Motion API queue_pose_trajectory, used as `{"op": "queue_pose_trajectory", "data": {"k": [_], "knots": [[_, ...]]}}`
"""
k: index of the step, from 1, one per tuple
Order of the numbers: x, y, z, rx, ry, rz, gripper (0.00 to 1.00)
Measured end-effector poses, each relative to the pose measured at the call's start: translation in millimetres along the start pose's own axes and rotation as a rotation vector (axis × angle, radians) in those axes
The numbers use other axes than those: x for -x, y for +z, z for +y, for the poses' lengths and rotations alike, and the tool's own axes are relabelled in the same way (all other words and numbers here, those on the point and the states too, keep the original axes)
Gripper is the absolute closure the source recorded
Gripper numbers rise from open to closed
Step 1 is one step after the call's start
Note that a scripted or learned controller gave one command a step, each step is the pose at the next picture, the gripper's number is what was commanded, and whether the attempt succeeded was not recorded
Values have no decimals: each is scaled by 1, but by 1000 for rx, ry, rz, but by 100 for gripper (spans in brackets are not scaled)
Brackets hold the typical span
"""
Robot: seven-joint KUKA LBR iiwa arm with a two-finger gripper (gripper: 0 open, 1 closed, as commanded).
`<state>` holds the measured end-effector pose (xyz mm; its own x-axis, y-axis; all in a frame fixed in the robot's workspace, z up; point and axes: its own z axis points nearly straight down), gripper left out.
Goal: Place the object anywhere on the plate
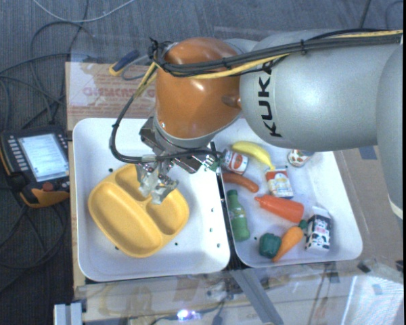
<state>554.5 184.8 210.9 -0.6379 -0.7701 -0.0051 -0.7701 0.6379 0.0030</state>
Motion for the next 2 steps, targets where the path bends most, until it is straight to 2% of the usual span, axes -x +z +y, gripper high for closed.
{"op": "queue_pose_trajectory", "data": {"k": [1, 2], "knots": [[14, -9, 49, 0, 156, 1, 100], [-17, -224, 66, -5, 67, -2, 100]]}}
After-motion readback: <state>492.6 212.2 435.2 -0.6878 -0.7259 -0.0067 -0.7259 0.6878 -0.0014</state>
